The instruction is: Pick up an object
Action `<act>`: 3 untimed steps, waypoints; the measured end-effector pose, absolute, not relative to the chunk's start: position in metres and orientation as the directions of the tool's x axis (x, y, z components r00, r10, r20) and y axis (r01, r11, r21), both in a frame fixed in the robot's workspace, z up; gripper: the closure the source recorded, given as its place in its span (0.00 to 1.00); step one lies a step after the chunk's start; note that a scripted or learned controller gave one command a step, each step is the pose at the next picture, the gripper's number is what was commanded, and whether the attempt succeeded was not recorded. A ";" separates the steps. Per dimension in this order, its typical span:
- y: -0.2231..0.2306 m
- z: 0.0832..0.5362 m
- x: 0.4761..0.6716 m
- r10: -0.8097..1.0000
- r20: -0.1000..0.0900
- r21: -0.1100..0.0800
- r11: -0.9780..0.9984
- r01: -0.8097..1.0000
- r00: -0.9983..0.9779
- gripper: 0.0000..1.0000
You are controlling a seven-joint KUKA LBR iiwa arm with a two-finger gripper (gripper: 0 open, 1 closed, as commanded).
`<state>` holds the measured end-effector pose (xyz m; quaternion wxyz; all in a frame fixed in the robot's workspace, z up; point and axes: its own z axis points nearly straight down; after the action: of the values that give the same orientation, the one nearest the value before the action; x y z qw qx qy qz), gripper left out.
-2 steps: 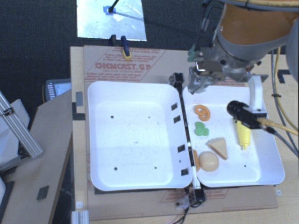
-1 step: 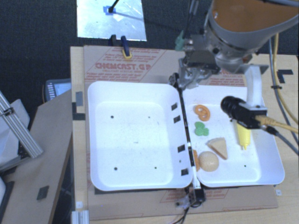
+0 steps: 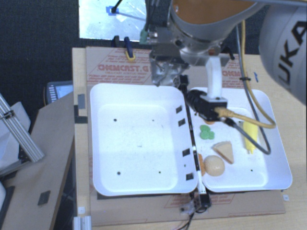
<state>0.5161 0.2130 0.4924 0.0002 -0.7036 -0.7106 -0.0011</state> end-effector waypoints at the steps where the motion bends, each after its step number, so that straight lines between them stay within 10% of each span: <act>1: 0.235 0.530 0.523 1.000 0.003 0.006 0.007 1.000 -0.007 1.00; 3: 0.235 0.551 0.523 1.000 0.004 0.006 0.015 1.000 -0.015 1.00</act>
<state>0.5231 0.2348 0.5506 -0.0008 -0.7017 -0.7125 -0.0034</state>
